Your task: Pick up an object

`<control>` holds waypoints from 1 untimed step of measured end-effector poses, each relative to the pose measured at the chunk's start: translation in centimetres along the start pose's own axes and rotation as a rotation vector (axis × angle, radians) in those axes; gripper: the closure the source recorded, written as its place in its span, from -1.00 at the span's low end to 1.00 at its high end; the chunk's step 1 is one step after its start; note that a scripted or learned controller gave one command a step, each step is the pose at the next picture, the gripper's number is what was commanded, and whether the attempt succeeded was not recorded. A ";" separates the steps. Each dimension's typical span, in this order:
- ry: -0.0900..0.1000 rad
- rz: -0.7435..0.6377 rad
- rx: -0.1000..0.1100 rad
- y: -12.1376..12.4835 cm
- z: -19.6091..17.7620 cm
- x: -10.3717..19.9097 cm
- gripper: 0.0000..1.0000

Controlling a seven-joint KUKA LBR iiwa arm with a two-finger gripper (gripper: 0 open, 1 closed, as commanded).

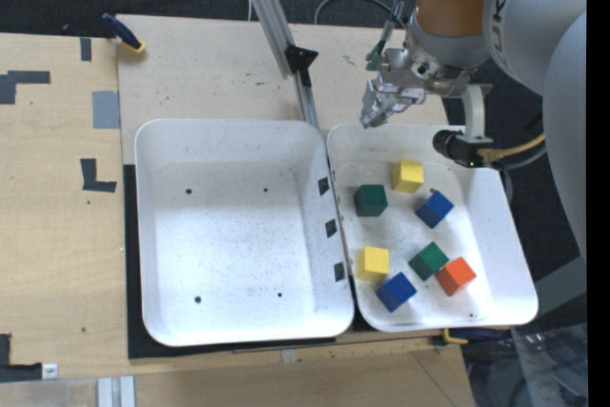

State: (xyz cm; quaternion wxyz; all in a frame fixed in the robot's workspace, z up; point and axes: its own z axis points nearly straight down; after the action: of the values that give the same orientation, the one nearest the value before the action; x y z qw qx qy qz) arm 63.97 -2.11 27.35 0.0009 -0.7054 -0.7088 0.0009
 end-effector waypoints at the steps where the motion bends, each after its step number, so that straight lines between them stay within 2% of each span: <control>1: 0.001 -0.002 -0.001 0.6 0.6 6.1 1.00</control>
State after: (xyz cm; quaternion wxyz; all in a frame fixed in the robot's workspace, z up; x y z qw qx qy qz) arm 64.55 3.99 26.73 0.0010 -0.7047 -0.7095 0.0001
